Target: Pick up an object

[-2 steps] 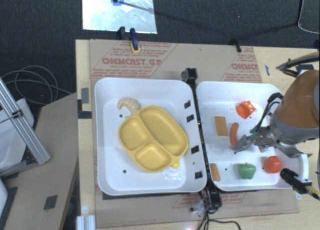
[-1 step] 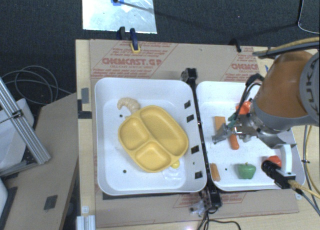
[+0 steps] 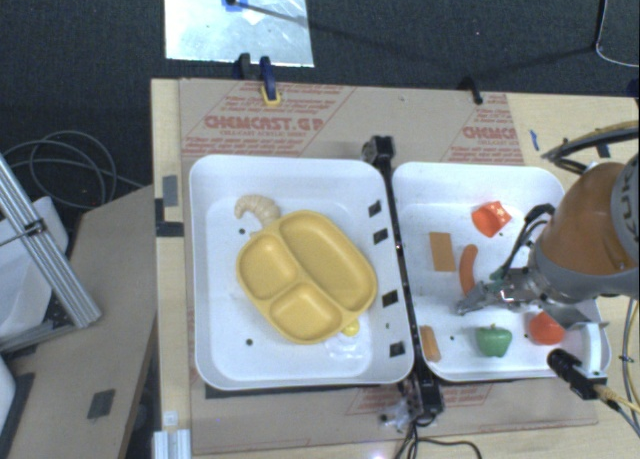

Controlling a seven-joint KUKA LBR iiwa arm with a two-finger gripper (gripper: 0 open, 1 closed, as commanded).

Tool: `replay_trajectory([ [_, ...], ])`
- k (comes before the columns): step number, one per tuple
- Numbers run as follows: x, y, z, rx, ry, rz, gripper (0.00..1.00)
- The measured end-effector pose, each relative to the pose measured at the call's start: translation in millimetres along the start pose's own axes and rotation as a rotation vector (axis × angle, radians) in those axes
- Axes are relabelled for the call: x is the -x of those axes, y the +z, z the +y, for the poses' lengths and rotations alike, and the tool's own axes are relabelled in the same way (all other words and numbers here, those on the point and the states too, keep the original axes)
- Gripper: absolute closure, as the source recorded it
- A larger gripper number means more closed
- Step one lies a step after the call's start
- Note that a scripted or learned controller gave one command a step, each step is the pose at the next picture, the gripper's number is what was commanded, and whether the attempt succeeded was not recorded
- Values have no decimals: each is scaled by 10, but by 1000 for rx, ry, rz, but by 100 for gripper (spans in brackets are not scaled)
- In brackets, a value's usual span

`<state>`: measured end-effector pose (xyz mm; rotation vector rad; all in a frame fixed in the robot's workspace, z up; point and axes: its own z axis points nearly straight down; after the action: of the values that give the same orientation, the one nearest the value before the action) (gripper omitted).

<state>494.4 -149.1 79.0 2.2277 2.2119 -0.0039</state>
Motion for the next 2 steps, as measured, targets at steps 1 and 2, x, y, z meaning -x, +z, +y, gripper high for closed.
replay_trajectory([
  [1, -966, -2027, 309, 20, -22, 5, 0],
  [2, -605, -1406, -89, -4, -4, 3, 0],
])
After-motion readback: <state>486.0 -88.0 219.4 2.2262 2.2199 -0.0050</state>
